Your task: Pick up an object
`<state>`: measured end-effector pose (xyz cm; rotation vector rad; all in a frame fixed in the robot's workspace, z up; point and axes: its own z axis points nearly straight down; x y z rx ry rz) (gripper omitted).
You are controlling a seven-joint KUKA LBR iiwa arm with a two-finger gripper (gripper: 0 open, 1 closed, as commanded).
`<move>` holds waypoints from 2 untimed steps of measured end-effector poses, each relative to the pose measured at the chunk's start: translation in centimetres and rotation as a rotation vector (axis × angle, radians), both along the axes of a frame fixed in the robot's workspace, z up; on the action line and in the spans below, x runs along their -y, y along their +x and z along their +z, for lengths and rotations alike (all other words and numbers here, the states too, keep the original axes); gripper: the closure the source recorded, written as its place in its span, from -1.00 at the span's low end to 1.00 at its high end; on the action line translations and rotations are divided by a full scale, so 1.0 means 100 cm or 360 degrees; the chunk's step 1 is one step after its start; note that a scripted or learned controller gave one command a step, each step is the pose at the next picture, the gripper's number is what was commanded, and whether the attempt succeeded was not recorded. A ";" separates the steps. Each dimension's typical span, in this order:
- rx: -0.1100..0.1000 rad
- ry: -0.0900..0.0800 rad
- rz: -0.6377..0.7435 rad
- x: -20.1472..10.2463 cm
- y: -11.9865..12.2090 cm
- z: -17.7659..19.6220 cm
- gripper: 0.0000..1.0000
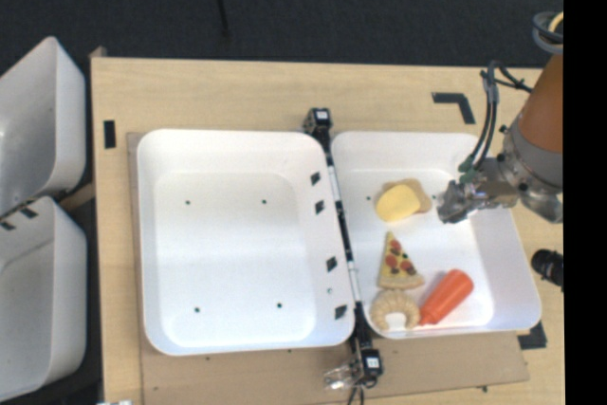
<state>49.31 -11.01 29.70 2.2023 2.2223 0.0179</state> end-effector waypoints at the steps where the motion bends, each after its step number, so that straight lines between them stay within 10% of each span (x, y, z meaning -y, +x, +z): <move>1: -0.0018 0.0005 0.0006 -0.088 0.012 0.035 1.00; 2: -0.0033 -0.0001 -0.0020 -0.039 -0.004 -0.023 1.00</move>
